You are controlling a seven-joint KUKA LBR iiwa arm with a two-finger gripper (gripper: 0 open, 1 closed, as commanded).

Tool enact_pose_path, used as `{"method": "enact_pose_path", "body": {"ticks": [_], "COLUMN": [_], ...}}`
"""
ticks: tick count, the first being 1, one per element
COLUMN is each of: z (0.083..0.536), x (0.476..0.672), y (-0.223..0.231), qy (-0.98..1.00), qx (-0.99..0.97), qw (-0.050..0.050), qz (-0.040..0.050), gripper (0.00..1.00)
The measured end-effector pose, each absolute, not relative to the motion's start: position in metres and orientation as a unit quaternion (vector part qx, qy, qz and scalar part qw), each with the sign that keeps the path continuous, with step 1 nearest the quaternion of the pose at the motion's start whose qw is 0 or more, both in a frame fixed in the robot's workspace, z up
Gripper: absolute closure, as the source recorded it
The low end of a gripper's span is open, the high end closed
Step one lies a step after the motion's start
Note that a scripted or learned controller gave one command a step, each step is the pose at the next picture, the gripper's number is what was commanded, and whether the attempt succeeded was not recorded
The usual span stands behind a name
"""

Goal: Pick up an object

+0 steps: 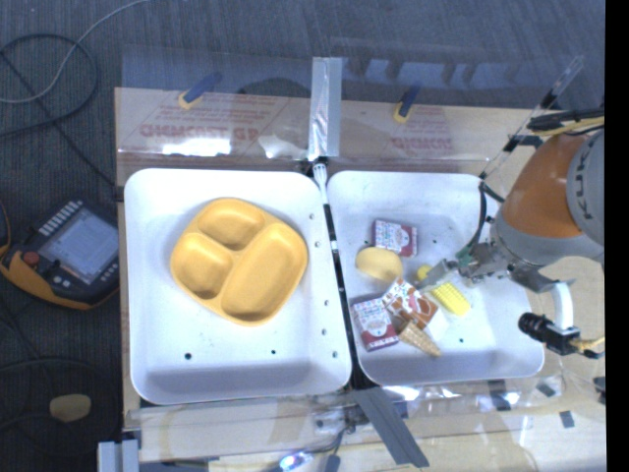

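Note:
The right bin holds several small things. A red carton lies near its back, with a pale yellow lemon-shaped piece just in front of it. Towards the front lie a red packet, a red and white snack packet and a tan cone. A yellow corn cob lies to their right. My gripper is low in the right bin, just above and right of the corn cob, reaching in from the right. Nothing shows as held in it.
The left bin carries a yellow divided plate. A low wall separates the two bins. A handheld pendant lies on the floor to the left, with cables around it.

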State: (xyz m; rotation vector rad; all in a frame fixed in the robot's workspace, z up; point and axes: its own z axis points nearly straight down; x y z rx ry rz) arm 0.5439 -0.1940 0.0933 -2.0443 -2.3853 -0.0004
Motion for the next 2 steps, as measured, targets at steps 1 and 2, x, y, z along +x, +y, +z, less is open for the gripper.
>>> {"method": "enact_pose_path", "body": {"ticks": [1,2], "z": [0.103,0.190], "x": [0.545,0.540], "y": [-0.194,-0.147], "qy": [-0.759,-0.719], "qx": [-0.651,-0.695], "qw": [0.000,0.000], "qz": [-0.0007,0.0008], "gripper": [1.00,1.00]}}
